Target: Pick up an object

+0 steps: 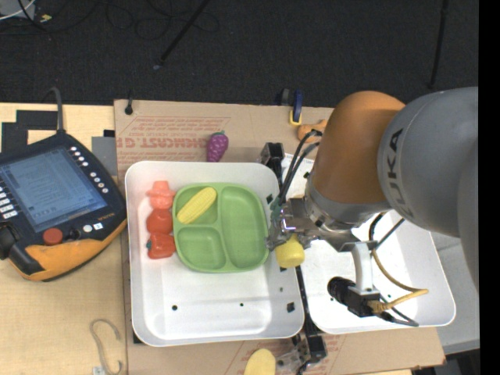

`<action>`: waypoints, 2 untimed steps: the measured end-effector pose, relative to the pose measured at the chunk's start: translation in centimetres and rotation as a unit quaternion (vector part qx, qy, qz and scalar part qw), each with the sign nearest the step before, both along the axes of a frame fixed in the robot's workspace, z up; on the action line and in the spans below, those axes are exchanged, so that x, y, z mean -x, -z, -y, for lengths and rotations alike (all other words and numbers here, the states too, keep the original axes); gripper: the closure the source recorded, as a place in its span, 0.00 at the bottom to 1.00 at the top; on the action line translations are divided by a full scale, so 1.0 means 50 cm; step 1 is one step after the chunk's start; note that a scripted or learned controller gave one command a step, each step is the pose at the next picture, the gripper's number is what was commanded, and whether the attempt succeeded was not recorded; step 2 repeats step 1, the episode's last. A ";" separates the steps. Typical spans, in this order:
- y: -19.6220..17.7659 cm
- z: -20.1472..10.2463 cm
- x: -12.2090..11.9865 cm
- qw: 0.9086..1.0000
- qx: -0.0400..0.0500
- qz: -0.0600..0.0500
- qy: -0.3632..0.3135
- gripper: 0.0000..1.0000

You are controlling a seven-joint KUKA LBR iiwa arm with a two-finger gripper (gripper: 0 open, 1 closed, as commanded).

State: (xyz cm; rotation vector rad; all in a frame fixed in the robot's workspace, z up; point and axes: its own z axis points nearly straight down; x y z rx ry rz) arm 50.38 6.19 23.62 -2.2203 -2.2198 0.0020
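One yellow object [290, 253], rounded and small, sits at the centre of my frame, on the seam where the two white bins meet, directly below the arm's wrist. I can see the gripper [286, 233] pressed close over its top, but the wrist hides the tips, so I cannot tell how the tool stands or whether it has hold of the object at all.

Left of it, the left bin [203, 319] carries a green divided plate [234, 237] against its right wall. A yellow corn cob [195, 204] lies tilted in the plate's upper left compartment. A red and pink toy [159, 221] lies just beside the plate's left edge. The right bin [422, 287] is largely covered by the grey arm [422, 162], with its orange band [351, 147]; a black fitting [349, 295] and loose cables lie over the bin's lower part.

Both bins rest on a sheet of brown cardboard [172, 131] with red print. A purple object [217, 145] lies on it above the left bin, and another yellow object [260, 362] sits at the bottom edge of the frame. At far left, on the wooden bench [47, 319], I note a control pendant [51, 201] with a lit screen and an orange casing. Dark carpet [234, 37] with trailing cables fills the top of the frame.
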 end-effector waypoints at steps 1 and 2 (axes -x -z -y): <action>0.035 -0.008 0.012 1.000 0.000 -0.002 0.000 1.00; 0.035 -0.008 0.012 1.000 0.000 -0.002 0.000 1.00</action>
